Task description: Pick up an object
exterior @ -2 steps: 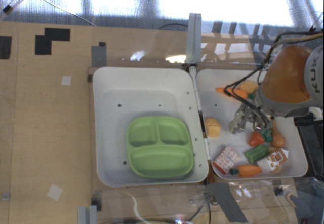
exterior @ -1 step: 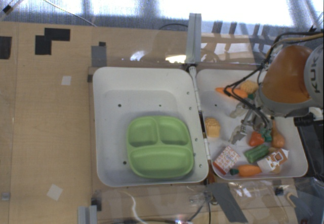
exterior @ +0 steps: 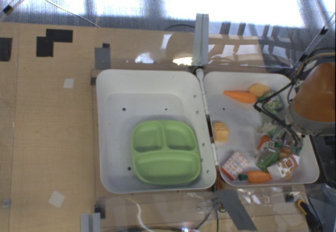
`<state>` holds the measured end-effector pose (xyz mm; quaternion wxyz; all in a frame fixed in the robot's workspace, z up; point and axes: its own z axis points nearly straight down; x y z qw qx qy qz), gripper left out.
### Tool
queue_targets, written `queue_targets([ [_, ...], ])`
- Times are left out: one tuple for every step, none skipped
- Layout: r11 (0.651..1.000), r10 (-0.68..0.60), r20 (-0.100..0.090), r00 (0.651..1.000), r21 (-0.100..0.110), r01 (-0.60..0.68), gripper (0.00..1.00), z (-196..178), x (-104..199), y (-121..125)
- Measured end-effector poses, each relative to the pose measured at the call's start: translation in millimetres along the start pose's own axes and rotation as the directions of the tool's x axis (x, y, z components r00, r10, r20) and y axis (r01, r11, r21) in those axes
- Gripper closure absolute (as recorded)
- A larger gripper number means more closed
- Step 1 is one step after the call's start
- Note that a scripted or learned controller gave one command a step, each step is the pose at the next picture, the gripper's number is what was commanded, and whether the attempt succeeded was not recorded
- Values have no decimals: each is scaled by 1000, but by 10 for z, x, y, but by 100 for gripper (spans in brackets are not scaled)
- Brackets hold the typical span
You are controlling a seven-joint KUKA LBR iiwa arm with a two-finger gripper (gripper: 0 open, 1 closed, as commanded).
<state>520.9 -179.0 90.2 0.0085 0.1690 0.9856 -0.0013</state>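
Note:
My gripper (exterior: 280,144) hangs low over the right side of the right bin (exterior: 236,120), under the arm's orange band (exterior: 315,97). It sits right above a heap of small toys: a green piece (exterior: 268,160), a red-orange piece (exterior: 263,141) and a small white and brown carton (exterior: 286,167). Whether anything is held there is unclear. Farther off lie a long orange carrot (exterior: 240,96), a yellow crinkled piece (exterior: 259,90), a yellow corn chunk (exterior: 220,131), a patterned small box (exterior: 235,165) and a short carrot (exterior: 257,176).
The left bin (exterior: 113,120) holds a green divided plate (exterior: 165,151). A ridge (exterior: 206,115) separates the two bins. A grey post (exterior: 200,42) stands behind them. Cables run from the arm across the right bin's back corner.

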Motion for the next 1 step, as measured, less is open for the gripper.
queue_targets([
  [1000,-7,15,1000,-3,7,100,-141,-48,35],
])
